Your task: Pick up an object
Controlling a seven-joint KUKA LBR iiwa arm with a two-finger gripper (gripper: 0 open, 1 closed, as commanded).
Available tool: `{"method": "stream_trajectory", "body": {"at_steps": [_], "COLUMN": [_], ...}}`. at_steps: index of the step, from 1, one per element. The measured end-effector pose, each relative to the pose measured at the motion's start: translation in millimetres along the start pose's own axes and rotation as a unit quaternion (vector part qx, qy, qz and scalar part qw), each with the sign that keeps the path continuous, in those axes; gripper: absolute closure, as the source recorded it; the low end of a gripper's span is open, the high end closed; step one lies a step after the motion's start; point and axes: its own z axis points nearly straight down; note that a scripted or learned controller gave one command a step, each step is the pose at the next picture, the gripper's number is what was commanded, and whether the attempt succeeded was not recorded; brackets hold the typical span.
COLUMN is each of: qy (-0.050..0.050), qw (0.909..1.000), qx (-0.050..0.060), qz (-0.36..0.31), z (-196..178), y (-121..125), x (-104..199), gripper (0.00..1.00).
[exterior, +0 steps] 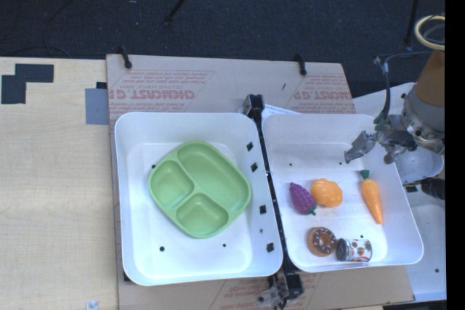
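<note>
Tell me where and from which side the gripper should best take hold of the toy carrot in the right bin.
Probably across the thick orange upper body of the carrot, just below its green top, coming straight down from above. It lies flat in the right bin, roughly lengthwise up the view and tapering downward, so fingers should close across its width. The gripper is up and left of it; nothing crowds the carrot's sides.

**Five small things in my right-hand bin**

In the right bin (407,247) I see a toy carrot (372,200) lying lengthwise by the right wall, green top pointing away. Left of it sits an orange fruit (328,192), touching a purple grape bunch (301,198). Nearer the front wall lie a brown doughnut (320,241) and a small printed can (354,250) on its side.
</note>
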Motion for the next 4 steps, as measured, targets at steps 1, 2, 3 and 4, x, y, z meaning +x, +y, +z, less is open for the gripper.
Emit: {"method": "stream_trajectory", "body": {"at_steps": [1,2,3,4], "qy": [-0.001,-0.001,-0.001,-0.001], "qw": [1.0000,1.0000,1.0000,1.0000], "qx": [-0.006,-0.004,-0.004,-0.006], "qz": [-0.001,-0.001,-0.001,-0.001], "z": [-7.2,42.8,102.8,126.1], "y": [2.7,10.3,2.6,3.2], "x": [0.0,-5.2,-7.5,-5.9], "gripper": [0.00,0.00,0.00,0.00]}}
